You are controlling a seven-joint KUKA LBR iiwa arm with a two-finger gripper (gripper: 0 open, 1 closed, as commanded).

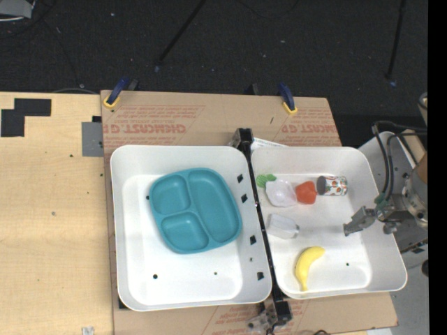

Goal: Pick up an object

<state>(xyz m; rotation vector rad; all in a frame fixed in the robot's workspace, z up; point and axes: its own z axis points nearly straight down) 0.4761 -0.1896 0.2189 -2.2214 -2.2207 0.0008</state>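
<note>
The right bin (pixel 380 271) holds a yellow banana (pixel 307 265) near its front. Toward its back lie a red object (pixel 306 192), a small green piece (pixel 265 181), a clear plastic cup (pixel 280 192) and a small printed can (pixel 332 185) on its side. Another clear cup (pixel 283 226) rests by the divider. My gripper (pixel 356 223) hangs over the right side of this bin, right of the banana and below the can, touching none of them. Nothing is seen in it.
The left bin (pixel 136 271) carries a teal divided plate (pixel 193 210). A black divider (pixel 255 215) runs between the bins. Cardboard (pixel 209 121) lies under both, held by two clamps at the back. Cables and the arm's wrist (pixel 405 211) crowd the right edge.
</note>
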